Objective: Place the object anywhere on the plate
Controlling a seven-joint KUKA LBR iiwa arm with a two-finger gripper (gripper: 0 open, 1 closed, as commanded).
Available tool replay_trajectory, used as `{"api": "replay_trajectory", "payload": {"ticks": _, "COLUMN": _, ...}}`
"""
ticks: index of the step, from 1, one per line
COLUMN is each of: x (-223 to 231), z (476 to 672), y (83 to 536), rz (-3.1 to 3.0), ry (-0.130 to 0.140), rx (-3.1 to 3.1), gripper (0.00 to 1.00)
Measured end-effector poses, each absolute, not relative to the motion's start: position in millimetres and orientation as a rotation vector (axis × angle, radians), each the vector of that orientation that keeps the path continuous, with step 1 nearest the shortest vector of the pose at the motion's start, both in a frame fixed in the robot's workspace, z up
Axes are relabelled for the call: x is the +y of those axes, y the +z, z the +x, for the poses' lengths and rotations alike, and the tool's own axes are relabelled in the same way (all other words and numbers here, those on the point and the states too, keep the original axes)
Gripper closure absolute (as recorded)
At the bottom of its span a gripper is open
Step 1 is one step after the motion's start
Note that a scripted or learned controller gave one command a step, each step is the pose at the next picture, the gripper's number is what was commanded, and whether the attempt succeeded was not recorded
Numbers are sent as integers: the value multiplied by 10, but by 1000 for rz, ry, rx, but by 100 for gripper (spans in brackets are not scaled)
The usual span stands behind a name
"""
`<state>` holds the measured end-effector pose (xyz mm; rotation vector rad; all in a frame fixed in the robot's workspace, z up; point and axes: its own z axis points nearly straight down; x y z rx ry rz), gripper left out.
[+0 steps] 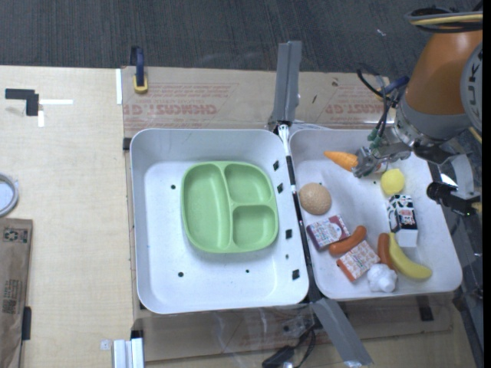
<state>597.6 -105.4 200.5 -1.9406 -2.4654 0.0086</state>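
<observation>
Hand [371, 164] hovering low in right bin [441, 278], near its far edge, beside carrot [341, 159]; finger state impossible to tell. Carrot lying flat, long axis running left-right along the far edge, thick end toward the hand. Green plate [229, 206] sitting in left bin [153, 228].

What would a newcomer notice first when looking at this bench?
First, the green plate with three compartments, alone in the left bin. Then the toy food crowding the right bin: a carrot, lemon, banana. The gripper hangs beside the carrot.
</observation>
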Motion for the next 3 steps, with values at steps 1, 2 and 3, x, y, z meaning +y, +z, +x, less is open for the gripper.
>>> {"api": "replay_trajectory", "payload": {"ticks": 1, "x": -219, "z": 5843, "y": 2322, "rz": -1447, "ry": 5, "rx": -2784, "gripper": 100}}
{"api": "replay_trajectory", "payload": {"ticks": 2, "x": 436, "z": 5833, "y": 1871, "rz": -1478, "ry": 8, "rx": -2766, "gripper": 100}}
{"api": "replay_trajectory", "payload": {"ticks": 3, "x": 433, "z": 5835, "y": 1874, "rz": -1480, "ry": 8, "rx": -2766, "gripper": 0}}
